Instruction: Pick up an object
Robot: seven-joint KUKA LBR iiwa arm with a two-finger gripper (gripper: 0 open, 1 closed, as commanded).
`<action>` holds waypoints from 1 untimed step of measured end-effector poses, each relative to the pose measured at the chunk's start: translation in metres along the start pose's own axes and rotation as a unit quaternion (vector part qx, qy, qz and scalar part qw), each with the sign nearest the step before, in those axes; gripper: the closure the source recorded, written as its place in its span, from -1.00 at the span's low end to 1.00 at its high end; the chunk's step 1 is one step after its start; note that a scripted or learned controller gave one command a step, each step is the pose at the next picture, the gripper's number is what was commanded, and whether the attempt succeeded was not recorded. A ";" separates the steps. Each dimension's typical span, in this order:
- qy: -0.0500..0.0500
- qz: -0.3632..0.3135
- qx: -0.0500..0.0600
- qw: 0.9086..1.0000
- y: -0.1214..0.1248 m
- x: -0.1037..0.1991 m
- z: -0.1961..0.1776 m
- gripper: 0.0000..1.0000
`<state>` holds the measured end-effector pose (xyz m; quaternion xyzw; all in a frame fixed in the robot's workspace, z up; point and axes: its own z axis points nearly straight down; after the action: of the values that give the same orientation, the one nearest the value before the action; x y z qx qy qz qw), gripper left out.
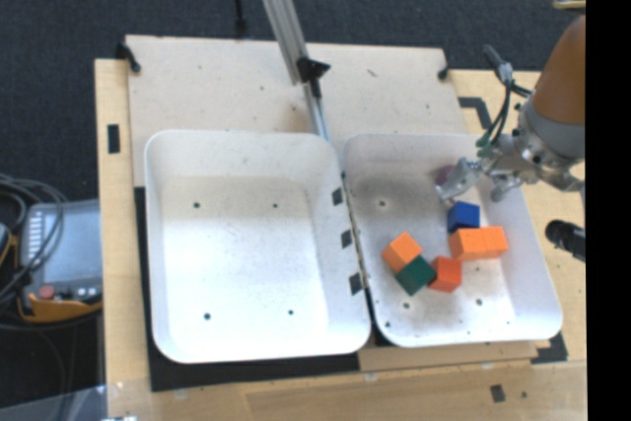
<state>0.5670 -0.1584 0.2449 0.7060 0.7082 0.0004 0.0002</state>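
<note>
Lying just below the pincer (455, 180): blue block (463, 215).

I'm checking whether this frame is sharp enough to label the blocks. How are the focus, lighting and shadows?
Camera view: lighting is soft and even, with no hard glare on the white bins; the blocks read as clear colours with slightly soft edges; the claw is blurry, so its fingers are hard to read; a faint grey smudge darkens the right bin's floor.
</note>
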 end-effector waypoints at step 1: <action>0.000 0.001 0.000 1.000 0.000 0.000 0.000 -1.00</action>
<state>0.5671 -0.1585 0.2449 0.7066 0.7076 0.0007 0.0003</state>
